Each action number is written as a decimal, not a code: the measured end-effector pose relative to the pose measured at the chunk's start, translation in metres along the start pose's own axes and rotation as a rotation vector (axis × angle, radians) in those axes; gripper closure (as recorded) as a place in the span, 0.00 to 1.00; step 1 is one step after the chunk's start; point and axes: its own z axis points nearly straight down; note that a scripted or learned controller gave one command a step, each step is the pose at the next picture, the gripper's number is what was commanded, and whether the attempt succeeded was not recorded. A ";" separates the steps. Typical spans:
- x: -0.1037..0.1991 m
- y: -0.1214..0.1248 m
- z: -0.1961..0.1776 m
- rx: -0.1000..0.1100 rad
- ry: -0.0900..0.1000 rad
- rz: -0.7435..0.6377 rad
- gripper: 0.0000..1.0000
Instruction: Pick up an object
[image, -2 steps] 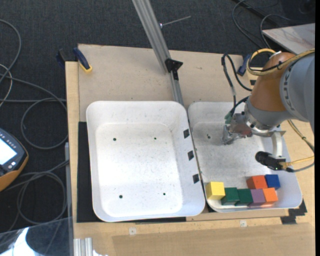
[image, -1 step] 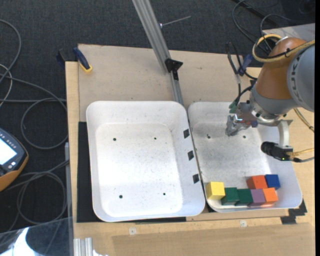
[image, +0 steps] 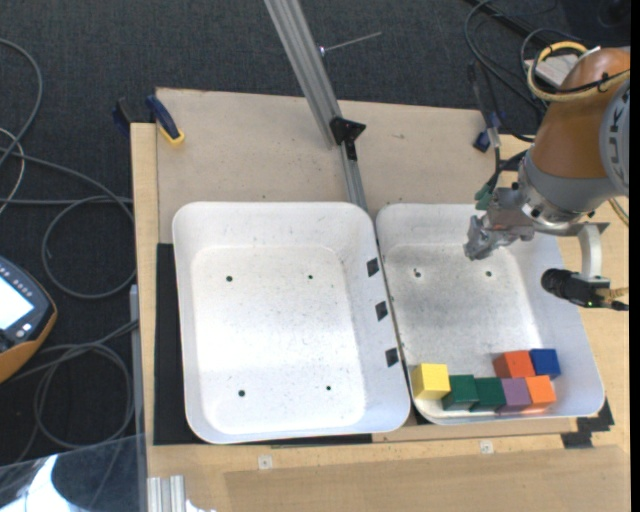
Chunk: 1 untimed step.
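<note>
Several coloured blocks lie along the near edge of the right bin (image: 455, 310): a yellow block (image: 432, 378), two green blocks (image: 476, 391), a purple block (image: 516, 394), an orange block (image: 541, 389), a red block (image: 518, 364) and a blue block (image: 545, 361). My gripper (image: 481, 243) hangs over the far part of the right bin, well away from the blocks. Nothing shows between its fingers.
The left bin (image: 275, 320) sits beside the right one, with black clips along the shared rim. A metal pole (image: 318, 90) slants up from the far edge. Blue clamps (image: 165, 118) hold the board's far corners. Cables lie on the floor at left.
</note>
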 end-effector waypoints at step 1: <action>0.000 0.001 -0.023 0.002 0.001 0.000 1.00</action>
